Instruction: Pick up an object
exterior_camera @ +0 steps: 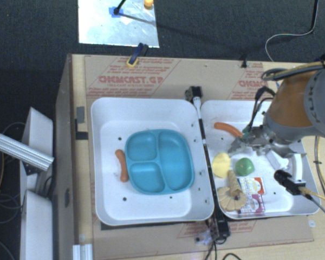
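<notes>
My gripper [248, 143] hangs low over the right bin [298, 207], on the grey arm with its orange band [290, 104]. It is just above the green ball [244, 166] and just right of an orange sausage [227, 128]. A yellow lemon-shaped piece [221, 164] lies left of the green ball. Below them lie a red-and-white packet [250, 189] and a beige toy [231, 195]. Nothing shows as held.
The left bin [105, 118] holds a blue divided plate [158, 161] with a second orange sausage [122, 166] beside its left edge. A black divider rail [203, 140] runs between the bins. Cables trail at the right bin's outer side [314, 194].
</notes>
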`<state>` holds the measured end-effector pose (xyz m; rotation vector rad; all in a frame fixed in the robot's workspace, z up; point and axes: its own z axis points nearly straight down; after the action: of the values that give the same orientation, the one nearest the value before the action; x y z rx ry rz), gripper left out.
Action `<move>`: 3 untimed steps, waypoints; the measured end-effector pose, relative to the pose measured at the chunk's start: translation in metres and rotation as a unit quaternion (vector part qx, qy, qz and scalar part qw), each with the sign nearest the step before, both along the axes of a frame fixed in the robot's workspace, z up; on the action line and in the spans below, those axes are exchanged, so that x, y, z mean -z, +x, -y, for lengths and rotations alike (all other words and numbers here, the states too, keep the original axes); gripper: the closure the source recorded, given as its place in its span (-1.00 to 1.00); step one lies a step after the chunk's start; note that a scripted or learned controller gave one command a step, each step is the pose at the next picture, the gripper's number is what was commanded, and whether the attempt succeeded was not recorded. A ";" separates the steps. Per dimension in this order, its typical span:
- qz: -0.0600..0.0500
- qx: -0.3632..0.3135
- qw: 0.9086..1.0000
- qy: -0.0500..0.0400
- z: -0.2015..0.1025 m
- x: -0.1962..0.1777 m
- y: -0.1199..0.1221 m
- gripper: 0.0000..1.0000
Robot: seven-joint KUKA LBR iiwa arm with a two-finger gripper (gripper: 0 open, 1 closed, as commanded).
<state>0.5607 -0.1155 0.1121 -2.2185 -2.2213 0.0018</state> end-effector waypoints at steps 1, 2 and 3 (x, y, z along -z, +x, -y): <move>0.004 0.000 1.000 -0.001 -0.016 0.026 -0.045 -1.00; 0.004 0.000 1.000 -0.001 -0.002 0.026 -0.017 -1.00; 0.006 -0.001 1.000 -0.001 -0.002 0.015 -0.016 1.00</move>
<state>0.5447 -0.1138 0.0966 -2.2238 -2.2292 -0.0085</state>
